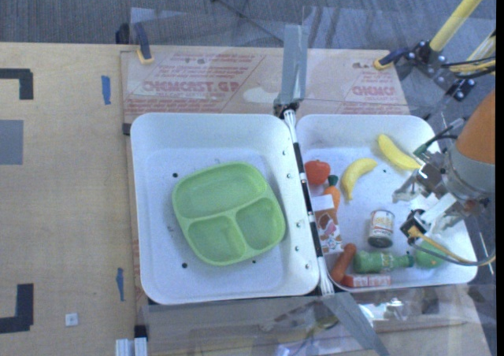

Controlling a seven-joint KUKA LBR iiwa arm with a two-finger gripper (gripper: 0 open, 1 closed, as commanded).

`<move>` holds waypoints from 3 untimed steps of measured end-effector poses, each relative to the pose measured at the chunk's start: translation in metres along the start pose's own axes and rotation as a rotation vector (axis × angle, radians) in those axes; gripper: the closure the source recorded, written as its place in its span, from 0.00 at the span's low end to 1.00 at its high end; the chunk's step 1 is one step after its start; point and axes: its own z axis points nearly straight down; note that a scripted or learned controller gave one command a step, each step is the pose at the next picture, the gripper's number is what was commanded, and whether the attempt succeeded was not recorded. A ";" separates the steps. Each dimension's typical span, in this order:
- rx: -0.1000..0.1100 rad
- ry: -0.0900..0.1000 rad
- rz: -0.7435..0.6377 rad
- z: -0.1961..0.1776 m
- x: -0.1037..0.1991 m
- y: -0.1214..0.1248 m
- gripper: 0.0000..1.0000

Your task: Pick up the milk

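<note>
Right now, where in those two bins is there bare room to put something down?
Left bin: a bare band all around the green plate, widest along the top. Right bin: a small patch between the bananas and the can. Its left edge and bottom are crowded with the milk, bottle and vegetables.

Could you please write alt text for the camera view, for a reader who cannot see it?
A robot arm's end effector hovers over the right white bin, which holds two bananas, a can, a green bottle and a milk carton lying along its left wall. The left white bin holds a green divided plate.
</note>
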 end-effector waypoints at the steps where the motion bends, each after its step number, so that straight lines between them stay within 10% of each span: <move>1: -0.014 0.008 0.124 0.035 -0.013 -0.046 0.00; 2: 0.004 0.004 0.135 -0.006 -0.045 -0.008 0.00; 3: -0.008 0.007 0.563 0.035 0.021 -0.084 0.00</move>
